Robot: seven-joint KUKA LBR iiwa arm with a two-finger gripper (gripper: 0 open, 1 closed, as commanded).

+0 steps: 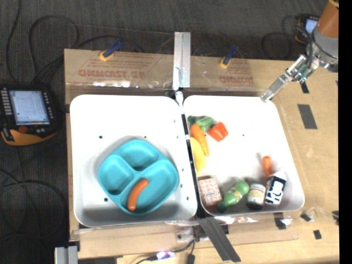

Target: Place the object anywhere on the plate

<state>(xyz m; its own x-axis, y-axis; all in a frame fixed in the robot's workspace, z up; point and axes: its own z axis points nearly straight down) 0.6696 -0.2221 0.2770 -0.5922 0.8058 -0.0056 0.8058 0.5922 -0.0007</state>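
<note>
A turquoise three-compartment plate [118,172] lies in the left bin [88,114]. An orange sausage [137,194] rests in the plate's front right compartment. My gripper [267,97] hangs over the far right corner of the right bin [242,106], well away from the plate, with nothing visibly in it. The arm slants in from the upper right.
The right bin holds a green vegetable [202,122], an orange pepper [218,131], a carrot [199,140], a yellow piece [198,154], a small orange item [267,164], a box [209,190], a green item [235,194], a can [256,196] and a carton [276,190]. A pendant [26,110] sits far left.
</note>
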